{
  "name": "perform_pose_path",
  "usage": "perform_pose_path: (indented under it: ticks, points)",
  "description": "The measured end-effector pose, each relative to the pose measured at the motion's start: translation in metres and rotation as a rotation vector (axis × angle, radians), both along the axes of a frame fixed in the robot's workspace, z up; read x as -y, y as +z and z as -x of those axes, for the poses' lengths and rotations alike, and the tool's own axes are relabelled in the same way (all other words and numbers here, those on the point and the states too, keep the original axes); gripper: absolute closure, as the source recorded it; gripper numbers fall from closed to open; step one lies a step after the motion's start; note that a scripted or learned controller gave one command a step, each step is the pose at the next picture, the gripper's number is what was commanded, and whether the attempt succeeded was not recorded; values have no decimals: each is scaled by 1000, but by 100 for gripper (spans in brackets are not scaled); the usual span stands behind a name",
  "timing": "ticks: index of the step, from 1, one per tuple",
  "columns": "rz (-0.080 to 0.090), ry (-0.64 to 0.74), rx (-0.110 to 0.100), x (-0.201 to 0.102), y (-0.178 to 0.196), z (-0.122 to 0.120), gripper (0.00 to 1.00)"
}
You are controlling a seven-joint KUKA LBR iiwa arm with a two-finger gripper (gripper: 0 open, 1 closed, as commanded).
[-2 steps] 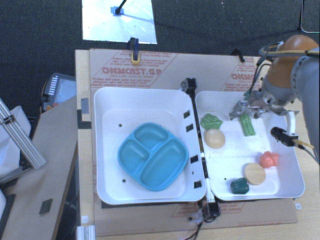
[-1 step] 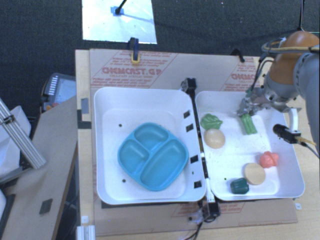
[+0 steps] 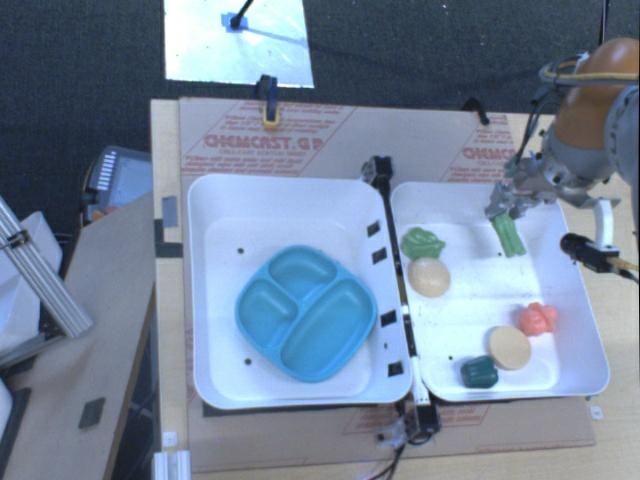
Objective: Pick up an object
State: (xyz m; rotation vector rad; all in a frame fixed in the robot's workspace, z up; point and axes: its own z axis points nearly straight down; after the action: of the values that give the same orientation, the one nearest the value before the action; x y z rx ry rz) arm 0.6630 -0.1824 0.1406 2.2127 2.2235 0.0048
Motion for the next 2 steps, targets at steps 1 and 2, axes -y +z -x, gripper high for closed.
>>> perform_pose_path:
  ticks: [1,2]
  points:
    - [0,1,1,-11,56,-3,100]
    - [0,0,0,-11,117,2,100]
